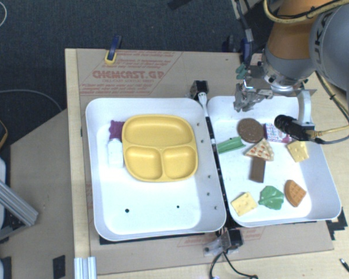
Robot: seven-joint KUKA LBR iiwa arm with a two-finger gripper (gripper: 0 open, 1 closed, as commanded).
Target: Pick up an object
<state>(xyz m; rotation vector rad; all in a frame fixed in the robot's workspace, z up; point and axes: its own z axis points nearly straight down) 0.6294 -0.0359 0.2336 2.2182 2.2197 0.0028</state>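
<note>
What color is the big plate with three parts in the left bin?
The plate is yellow, seen clearly in the camera view.

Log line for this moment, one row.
arm: over right bin far end | gripper: above brown disc, nothing seen held | left bin: yellow tray

One fixed camera above my bench, looking down at a slant, mid distance. Both white bins sit in frame: left bin center-left, right bin toward 3 o'clock. Far side of the bench lies at 12 o'clock, near edge at 6. My arm enters from 1–2 o'clock, close to the lens, so it looks big. Dark floor fills 10–12 o'clock.
</note>
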